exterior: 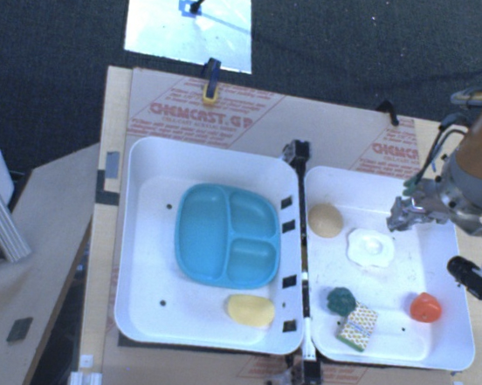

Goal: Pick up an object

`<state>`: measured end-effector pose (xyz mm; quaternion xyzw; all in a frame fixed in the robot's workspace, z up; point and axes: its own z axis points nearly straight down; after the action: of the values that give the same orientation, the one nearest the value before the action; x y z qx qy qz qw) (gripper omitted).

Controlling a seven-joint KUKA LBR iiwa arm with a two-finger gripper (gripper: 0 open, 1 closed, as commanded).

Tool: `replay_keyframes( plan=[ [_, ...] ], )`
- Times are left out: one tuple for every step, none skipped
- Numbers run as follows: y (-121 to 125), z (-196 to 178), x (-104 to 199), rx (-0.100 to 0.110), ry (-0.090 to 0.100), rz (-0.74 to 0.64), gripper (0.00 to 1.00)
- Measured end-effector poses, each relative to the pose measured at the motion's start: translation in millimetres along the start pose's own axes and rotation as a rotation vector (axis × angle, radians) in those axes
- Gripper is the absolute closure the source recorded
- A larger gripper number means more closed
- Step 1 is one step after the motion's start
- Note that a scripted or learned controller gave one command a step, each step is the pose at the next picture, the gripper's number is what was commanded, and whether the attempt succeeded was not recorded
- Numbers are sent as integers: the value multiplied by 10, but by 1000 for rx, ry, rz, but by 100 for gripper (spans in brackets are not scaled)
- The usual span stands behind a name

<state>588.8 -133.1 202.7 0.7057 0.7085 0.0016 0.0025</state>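
Patterned block (pixel 357 326) touches teal lump (pixel 341 300); hand (pixel 401 214) above white egg (pixel 369 247).

Bins (pixel 151 175) white. Divided tray (pixel 227 234) light blue; lump (pixel 250 310) pale yellow. Just beside the gripper (pixel 399 219): fried-egg piece (pixel 370 248) white; round piece (pixel 325 219) tan. Farther from it: orange-red fruit (pixel 425 307), dark teal object (pixel 341 300), box (pixel 357 326) in a yellow-green-white check pattern.

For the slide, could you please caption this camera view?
Gripper poised above the right bin, near a fried egg; blue tray lies in the left bin.
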Motion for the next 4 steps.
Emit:
replay_keyframes(
  plan=[
    [-86, -537, 2, 0, 0, -1, 100],
    [-172, -554, 430, 4, 2, -4, 100],
    [-197, -480, 906, 4, 2, -5, 100],
    [-303, -415, 1519, 5, 3, -6, 100]
  ],
)
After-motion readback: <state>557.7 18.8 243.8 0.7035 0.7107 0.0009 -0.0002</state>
